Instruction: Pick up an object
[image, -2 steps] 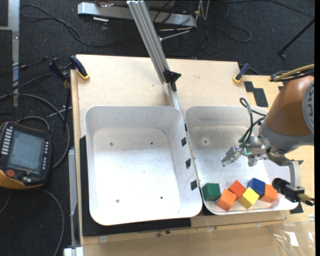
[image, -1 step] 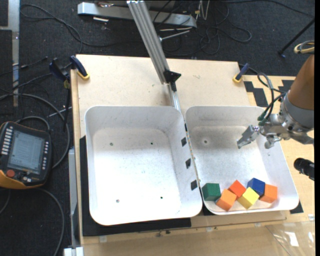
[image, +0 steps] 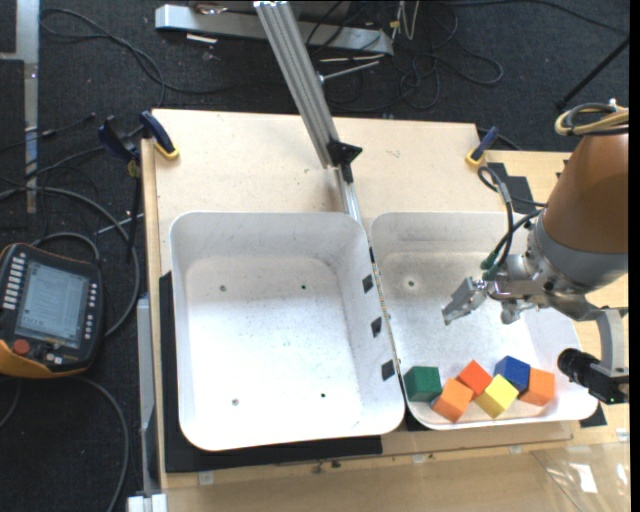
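Fingers of the gripper (image: 487, 302) stand spread apart with nothing between them: one grey finger (image: 461, 300) juts toward the middle of the right bin (image: 420, 245), the other sits nearer the wrist. They hang above the bare floor of that bin, clear of every block.

All the blocks lie in a cluster along the near edge of the right bin. From the divider outward sit a green cube (image: 423, 382), an orange cube (image: 454, 400) in front, a second orange cube (image: 474, 377) behind it, a yellow cube (image: 497, 396), a blue cube (image: 513, 371) and one more orange cube (image: 539, 386) at the far end. The middle ones touch or nearly touch; the green cube stands a little apart from the rest, which probably makes it the easiest to close on without nudging a neighbour.

The left bin (image: 200, 260) holds no blocks. Both bins rest on the pale worktop (image: 250, 160), with a teach pendant (image: 50, 310) on the dark floor off to the left.

As for the task, nothing is picked up yet. The arm (image: 590, 210) is positioned over the correct bin but short of the cluster, so what remains, by my reading, is the whole grasp: moving over a chosen cube, descending, closing on it and lifting it clear. Which cube is meant cannot be told from the present pose.
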